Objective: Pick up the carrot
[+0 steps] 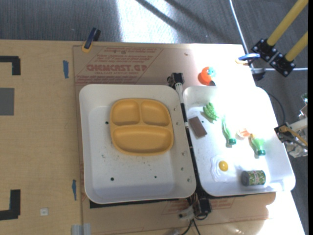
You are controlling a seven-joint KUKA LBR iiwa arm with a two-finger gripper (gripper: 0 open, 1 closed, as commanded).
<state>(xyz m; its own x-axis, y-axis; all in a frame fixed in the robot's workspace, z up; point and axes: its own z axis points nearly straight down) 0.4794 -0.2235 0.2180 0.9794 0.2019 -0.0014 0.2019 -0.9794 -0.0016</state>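
At the far left, the cardboard-covered surface carries black corner marks and short strips of blue tape. A small yellow and black clip lies at the far edge of the upper cardboard sheet.

The left bin holds a yellow divided plate, lying flat in its far half, with two small compartments on the far side and one long one nearer. Dark specks dot the bin floor near the plate.

Beyond the right bin, on the cardboard, sits a small orange toy with a teal spot. Inside that bin, strong sunlight washes out much of the floor. Toward its left side lie a brown rectangular block and, just beyond it, a green leafy toy. Further right is a slim green vegetable. A fried egg lies nearer, with a green-labelled can on its side to its right.

The carrot, as best the glare lets it be read, lies in the right half of the right bin, right of the slim green vegetable and beyond the can, its green top pointing near and right. A pale orange piece lies just to its left.

The end effector's state: cannot tell.
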